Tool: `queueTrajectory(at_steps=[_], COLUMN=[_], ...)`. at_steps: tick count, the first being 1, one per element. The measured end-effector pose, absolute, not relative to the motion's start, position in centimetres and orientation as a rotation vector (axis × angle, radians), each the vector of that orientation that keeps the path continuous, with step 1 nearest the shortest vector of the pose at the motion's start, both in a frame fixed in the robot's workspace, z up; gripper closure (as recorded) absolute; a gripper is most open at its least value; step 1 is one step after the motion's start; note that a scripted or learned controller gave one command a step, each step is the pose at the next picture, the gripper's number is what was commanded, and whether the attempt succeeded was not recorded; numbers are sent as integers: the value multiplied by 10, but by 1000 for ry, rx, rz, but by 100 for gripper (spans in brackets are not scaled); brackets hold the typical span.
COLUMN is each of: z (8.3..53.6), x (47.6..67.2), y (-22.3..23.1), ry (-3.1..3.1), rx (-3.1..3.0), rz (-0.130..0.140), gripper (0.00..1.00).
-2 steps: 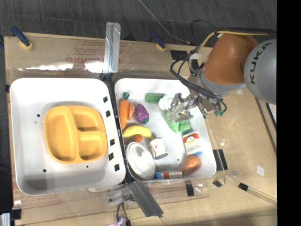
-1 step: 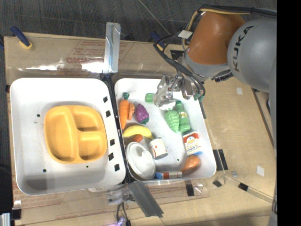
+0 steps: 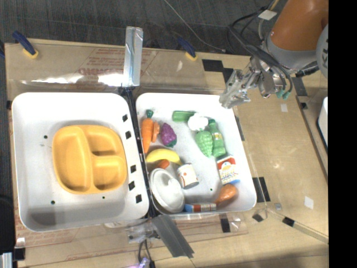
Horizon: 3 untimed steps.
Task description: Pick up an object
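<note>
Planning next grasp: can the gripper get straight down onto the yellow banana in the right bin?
Probably yes. The banana lies on top with nothing over it, though the carrot and white bowl crowd it. The gripper hangs over the bin's far right corner.

Setting: robotics lab. Evidence: pale wooden surface (image 3: 279,166) with black tape markers, two shallow white plastic bins (image 3: 28,149) of toy food, blue clamps (image 3: 25,44), loose black cables (image 3: 245,24).

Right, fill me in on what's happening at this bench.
A grey robot arm reaches in from the right, its gripper poised over the top right corner of the right bin, with nothing seen in it. That bin is crowded with toy food: a carrot, a banana, a white bowl. The left bin holds a yellow divided tray.
</note>
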State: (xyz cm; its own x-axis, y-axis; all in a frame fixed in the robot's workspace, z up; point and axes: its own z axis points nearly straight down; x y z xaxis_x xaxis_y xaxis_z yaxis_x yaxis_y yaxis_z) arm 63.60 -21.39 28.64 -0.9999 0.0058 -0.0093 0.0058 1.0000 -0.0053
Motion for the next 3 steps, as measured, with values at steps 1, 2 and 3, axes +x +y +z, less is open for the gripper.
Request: queueTrajectory(at_steps=[1, 2, 3], z=[184, 196, 200], x=[572, 614, 613], y=[-209, -160, -116], ry=[3150, 3136, 3122], rx=[55, 66, 359], rz=[4, 1, 1], gripper=[100, 100, 100])
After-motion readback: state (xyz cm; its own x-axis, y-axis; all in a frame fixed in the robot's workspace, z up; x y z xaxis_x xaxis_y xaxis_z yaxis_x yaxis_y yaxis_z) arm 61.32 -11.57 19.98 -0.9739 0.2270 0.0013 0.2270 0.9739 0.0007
